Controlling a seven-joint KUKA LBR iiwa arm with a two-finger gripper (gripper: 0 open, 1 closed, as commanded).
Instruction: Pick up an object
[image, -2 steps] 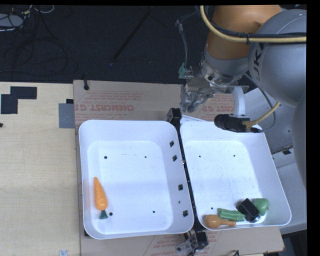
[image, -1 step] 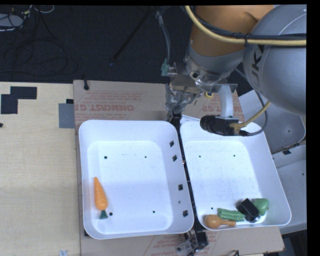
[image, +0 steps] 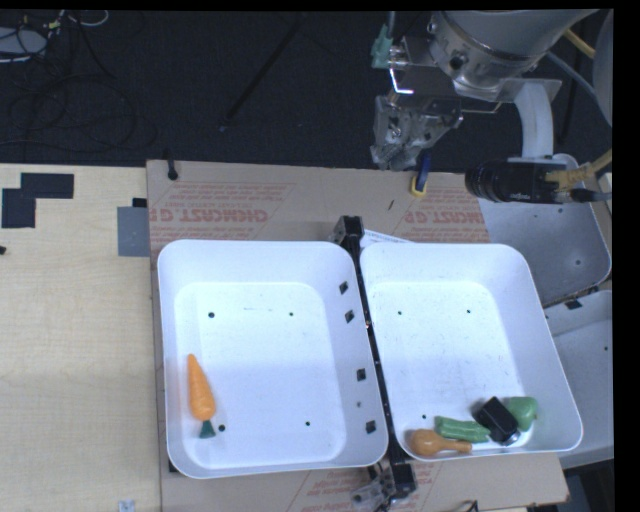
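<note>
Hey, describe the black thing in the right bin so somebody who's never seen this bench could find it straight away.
Start at the right bin of the two white ones and go to its near right corner, where a few small things lie in a heap. The black block lies on top there, between a green piece and a green pod, with an orange-tan pear shape further left. It is the only black, boxy item in the heap.

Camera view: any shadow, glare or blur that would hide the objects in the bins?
Camera view: a soft shadow crosses the left bin floor, yet the carrot stays sharp; the right bin is evenly lit, no glare; the hand looks dim and slightly blurred against the dark background.
</note>
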